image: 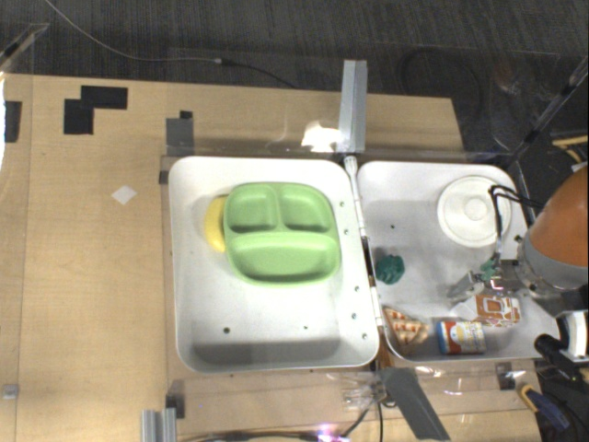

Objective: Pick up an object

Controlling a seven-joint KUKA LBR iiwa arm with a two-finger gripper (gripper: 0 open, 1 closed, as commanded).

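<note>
Several small things share the right bin with the gripper, whose finger state I cannot tell: an orange-and-white packet just right of it, a small can near the front wall, and a teal lump well to its left. A white lid lies toward the back, leaving bare floor mid-bin.

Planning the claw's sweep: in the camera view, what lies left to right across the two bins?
Yellow object → green divided tray → teal object → patterned packet → small can → claw.
</note>
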